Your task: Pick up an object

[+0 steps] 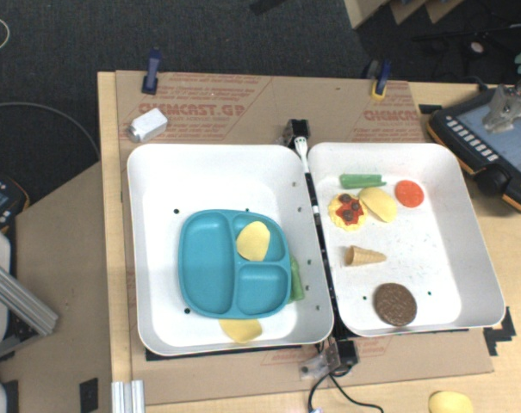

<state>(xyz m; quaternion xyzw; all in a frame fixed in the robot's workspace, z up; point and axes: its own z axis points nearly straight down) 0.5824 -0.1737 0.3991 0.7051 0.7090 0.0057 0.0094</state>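
The right bin [467,231] holds a green bar [361,180], an orange-red round piece [409,194], a yellow slice [380,203], a small pizza-like piece with red dots [347,212], a tan cone [362,255] and a brown round cookie [394,304]. In the left bin [157,205] lies a blue divided plate [234,263] with a yellow piece [253,241] in its upper right compartment. Another yellow piece [241,328] lies just below the plate. A green item [296,280] peeks out at the plate's right edge.
The bins rest on a cardboard sheet [243,101] held by a blue clamp [151,71] and a second clamp [381,77]. A small white block [148,125] lies at the sheet's upper left. A tablet-like device [480,140] sits at the right. A yellow object [450,402] lies bottom right.
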